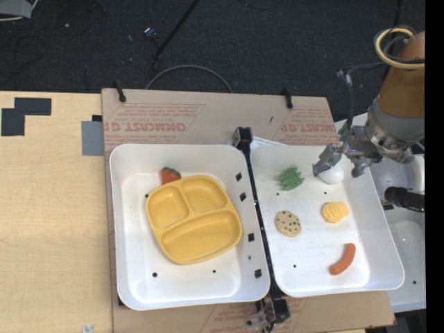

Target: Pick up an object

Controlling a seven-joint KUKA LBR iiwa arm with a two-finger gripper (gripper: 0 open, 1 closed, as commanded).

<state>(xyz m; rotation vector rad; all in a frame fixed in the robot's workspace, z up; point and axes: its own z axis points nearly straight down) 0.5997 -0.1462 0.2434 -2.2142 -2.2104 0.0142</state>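
Note:
My gripper (343,165) hovers over the back right part of the right bin (388,269), open, its two fingers spread apart. A small white rounded object (332,175) lies just under the left fingertip (324,165); it is not between the fingers. In the same bin lie a green leafy toy (291,179), a speckled cookie (287,223), a yellow ridged piece (335,212) and an orange-red sausage (343,259).
The left bin (132,269) holds a yellow divided plate (194,217) with a red and green toy (170,175) behind it. A black divider (253,207) separates the bins. Cardboard (180,120) lies beneath them.

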